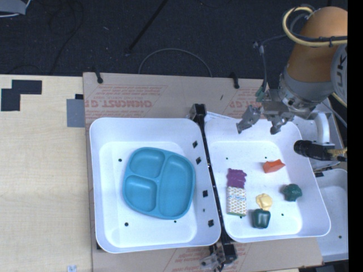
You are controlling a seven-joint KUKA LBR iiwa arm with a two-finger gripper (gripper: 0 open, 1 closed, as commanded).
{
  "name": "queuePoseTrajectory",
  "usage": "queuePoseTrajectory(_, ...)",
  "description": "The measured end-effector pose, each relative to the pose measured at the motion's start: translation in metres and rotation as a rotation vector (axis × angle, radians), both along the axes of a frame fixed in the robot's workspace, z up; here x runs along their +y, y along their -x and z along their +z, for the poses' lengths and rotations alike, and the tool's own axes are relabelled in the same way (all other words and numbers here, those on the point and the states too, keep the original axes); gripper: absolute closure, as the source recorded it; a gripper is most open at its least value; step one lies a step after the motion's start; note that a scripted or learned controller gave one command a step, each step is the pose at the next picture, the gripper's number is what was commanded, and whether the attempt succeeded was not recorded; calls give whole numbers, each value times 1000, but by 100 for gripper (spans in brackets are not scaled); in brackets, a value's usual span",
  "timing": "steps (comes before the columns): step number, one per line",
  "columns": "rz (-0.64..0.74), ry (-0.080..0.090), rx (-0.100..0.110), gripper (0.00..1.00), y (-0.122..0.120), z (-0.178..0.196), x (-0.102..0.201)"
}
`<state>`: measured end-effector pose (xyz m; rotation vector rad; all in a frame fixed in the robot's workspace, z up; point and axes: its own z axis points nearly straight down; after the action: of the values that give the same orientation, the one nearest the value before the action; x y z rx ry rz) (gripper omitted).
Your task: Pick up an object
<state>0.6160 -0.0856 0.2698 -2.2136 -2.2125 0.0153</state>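
Note:
My gripper [262,123] hangs above the far rim of the right bin [317,200], its two fingers spread apart with nothing between them. Inside that bin lie an orange wedge [273,166], a purple piece [236,178], a patterned white packet [236,200], a yellow lump [264,201], a dark green round piece [292,192] and a teal cup-like piece [261,219]. The orange wedge is the nearest of them, below and slightly right of the fingers.
The left bin [110,152] holds a blue divided plate [159,182]. A black divider rail [205,174] runs between the bins. A black cylinder [312,149] juts in at the right bin's right edge. Cardboard [147,95] lies under both bins.

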Motion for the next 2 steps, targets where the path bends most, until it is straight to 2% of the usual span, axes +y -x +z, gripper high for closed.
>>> queuePoseTrajectory(1,2,1,-12,0,-2,7,0)
queuePoseTrajectory(2,1,1,-8,0,-3,-56,-3)
